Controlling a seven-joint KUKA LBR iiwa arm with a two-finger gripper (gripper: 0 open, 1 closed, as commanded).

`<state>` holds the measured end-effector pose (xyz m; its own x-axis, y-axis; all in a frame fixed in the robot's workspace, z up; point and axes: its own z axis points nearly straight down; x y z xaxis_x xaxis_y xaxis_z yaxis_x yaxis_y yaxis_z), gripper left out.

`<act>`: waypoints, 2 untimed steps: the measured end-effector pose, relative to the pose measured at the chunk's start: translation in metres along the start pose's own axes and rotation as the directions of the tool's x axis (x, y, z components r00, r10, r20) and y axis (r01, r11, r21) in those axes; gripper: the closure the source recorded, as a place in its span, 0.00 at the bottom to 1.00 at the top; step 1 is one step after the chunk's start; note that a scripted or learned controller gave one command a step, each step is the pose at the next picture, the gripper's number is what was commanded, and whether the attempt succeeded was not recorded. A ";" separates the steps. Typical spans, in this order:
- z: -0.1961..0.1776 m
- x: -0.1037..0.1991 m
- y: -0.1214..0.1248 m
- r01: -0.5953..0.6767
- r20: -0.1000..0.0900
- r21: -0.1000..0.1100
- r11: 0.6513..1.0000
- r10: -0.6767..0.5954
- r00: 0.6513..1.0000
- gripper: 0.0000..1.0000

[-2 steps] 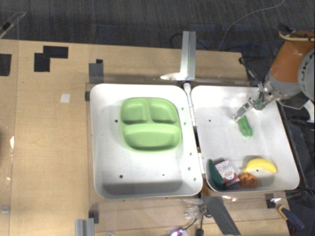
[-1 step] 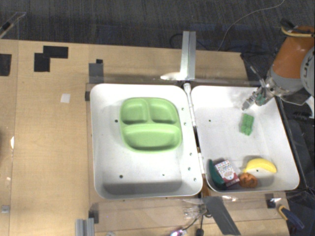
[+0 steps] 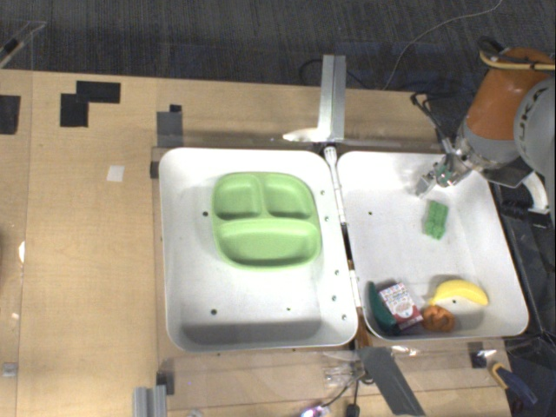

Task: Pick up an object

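My gripper point(image 3: 437, 178) hangs over the far part of the right bin point(image 3: 382, 233), reaching in from the right on the grey arm with the orange band. A small green block point(image 3: 436, 219) lies just in front of the gripper, apart from it. At the bin's near edge sit a yellow banana point(image 3: 461, 294), an orange-brown piece point(image 3: 440, 319), a small box with a red and white label point(image 3: 400, 301) and a dark teal object point(image 3: 377, 303). Nothing shows between the fingers.
The left bin point(image 3: 187, 233) holds a green divided plate point(image 3: 264, 218). A metal post point(image 3: 334, 102) stands behind the ridge between the two bins. Cables lie on the bench at the far right.
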<state>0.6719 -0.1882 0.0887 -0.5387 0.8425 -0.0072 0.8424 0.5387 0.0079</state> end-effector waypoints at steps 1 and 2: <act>-0.023 0.026 0.017 0.168 0.000 0.000 0.986 -0.168 0.986 1.00; -0.021 0.029 0.015 0.168 -0.012 0.006 0.986 -0.168 0.986 0.00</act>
<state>0.6692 -0.1557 0.1099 -0.6728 0.7399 0.0035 0.7399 0.6728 0.0004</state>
